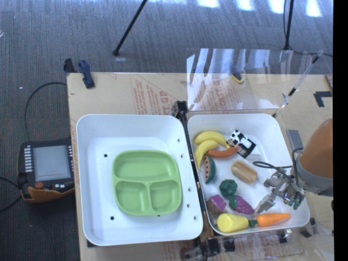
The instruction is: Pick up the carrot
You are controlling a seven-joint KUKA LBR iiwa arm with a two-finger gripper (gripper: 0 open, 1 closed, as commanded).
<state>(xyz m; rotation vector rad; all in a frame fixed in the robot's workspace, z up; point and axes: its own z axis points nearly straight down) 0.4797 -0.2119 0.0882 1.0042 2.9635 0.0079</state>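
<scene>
Two shallow white bins sit side by side on the counter [125, 91]. The left bin [92, 135] holds one green divided plate [147, 181] with three compartments, all bare. The right bin [272, 125] holds toy food: two bananas [206, 141] at the upper left, a sausage [222, 152] just beside them, a black-and-white cow figure [240, 142], a watermelon slice [210, 169], a hot dog bun [244, 171], a dark green broccoli piece [228, 187], a purple item [217, 203], a purple grape bunch [241, 204], and a yellow pear [232, 222] at the lower edge. The carrot [273, 219] lies in the lower right corner of the right bin, its green end touching the pear. The claw [280, 192] hangs just above the carrot, holding nothing; how far it is open cannot be told. The counter is brown board with red printed lettering, too skewed to read. A clear sheet [244, 80] stands behind the right bin. A control pendant [48, 168] lies on the grey carpet [43, 37] at the left; tripod legs [133, 20] stand beyond the counter.
</scene>
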